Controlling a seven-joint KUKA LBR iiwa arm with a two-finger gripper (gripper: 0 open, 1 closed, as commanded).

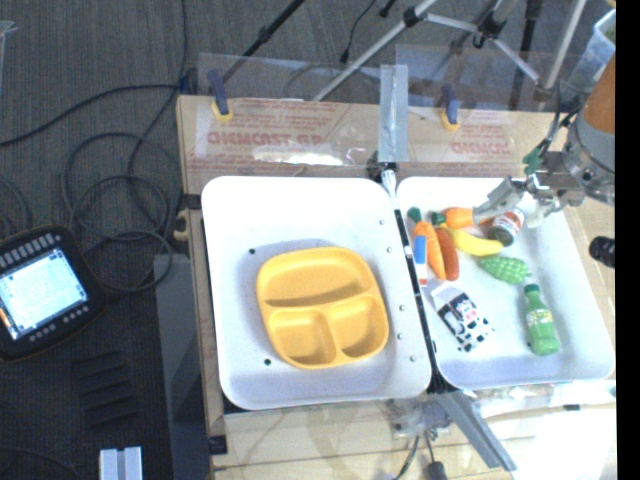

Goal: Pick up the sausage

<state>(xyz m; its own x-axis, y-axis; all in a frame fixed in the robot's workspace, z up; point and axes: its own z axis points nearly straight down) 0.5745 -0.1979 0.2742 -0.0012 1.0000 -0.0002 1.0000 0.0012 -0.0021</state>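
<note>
The sausage (447, 254), a reddish-orange rounded stick, lies lengthwise at the left side of the right bin (585, 358). It rests beside an orange and blue stick-like item (422, 248), with a yellow banana (478, 243) to its right. My gripper (508, 206) hangs over the back of the right bin, to the upper right of the sausage and apart from it. It sits just above a small round jar with a red band (507, 227). Nothing of the sausage is between the fingers.
The right bin also holds a carrot (457, 216), a green bumpy item (506, 268), a green bottle (540, 320) and a black-and-white item (466, 322). A yellow divided plate (322, 304) lies in the left bin (230, 228). A divider wall (410, 288) separates the bins.
</note>
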